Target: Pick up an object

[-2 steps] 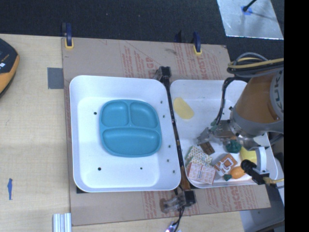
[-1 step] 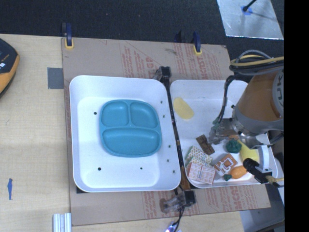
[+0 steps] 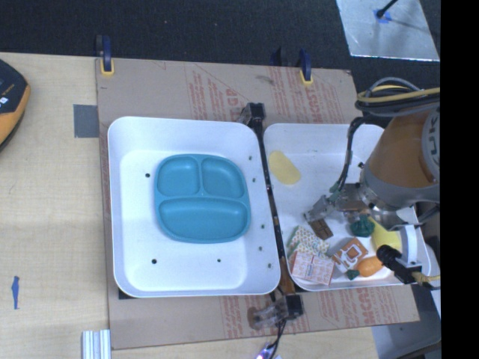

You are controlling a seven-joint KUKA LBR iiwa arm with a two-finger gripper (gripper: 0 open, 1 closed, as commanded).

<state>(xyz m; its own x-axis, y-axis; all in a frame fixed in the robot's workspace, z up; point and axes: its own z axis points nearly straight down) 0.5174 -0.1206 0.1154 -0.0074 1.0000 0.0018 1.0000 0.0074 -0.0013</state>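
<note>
Bench (image 3: pixel 52 200): I see a light wood-grain top with a brown cardboard sheet (image 3: pixel 187 88) laid on it; both bins sit on the cardboard.
Left bin (image 3: pixel 127 140): I read a shallow white bin with one item inside.
Right bin (image 3: pixel 314 140): I read a shallow white bin, just beside the left bin, with its clutter gathered at the near end.
Arm (image 3: pixel 400 155): I see it enter from the right, orange band uppermost, its wrist over the right bin's right half.
Blue plate (image 3: pixel 201 198): a three-compartment plate, lying flat near the middle of the left bin.
Gripper (image 3: pixel 326 214): I see it low over the right bin's middle, pointing left, just above the packets. I cannot tell whether the fingers are apart or together, and I see nothing held between them.
Yellow disc (image 3: pixel 284 167): flat on the right bin's floor, up and left of the gripper, apart from it.
Patterned packets (image 3: pixel 308 254): several flat pieces overlapping at the right bin's near-left corner.
Orange object (image 3: pixel 367 267): small, at the near edge of the right bin, beside the packets.
</note>
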